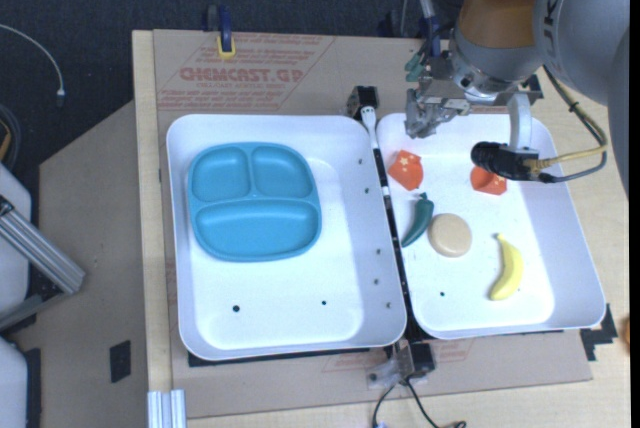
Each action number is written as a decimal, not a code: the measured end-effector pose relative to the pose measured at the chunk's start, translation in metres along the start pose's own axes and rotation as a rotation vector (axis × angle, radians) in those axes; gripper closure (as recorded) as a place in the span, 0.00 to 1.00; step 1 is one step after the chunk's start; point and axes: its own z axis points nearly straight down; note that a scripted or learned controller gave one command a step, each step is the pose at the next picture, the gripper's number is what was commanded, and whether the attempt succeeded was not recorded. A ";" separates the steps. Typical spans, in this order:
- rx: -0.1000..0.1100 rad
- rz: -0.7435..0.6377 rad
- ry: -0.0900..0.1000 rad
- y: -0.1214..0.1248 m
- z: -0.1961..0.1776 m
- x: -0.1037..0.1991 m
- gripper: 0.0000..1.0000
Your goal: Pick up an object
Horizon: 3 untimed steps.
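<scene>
With the gripper [428, 119] poised above the right bin's [560, 216] far corner, its finger state indeterminable, the nearby red piece [405, 170] could be missed or pushed aside.

Crowded in the right bin [560, 311]: red piece [404, 170], green pepper [417, 220], tan disc [450, 236], banana [507, 270] close together. Open floor around the blue tray [255, 200], lower left.
</scene>
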 end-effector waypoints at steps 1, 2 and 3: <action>0.003 0.000 0.000 -0.005 0.008 0.044 1.00; 0.003 -0.001 0.001 -0.014 0.005 0.087 1.00; 0.003 0.003 0.000 -0.014 0.005 0.085 0.00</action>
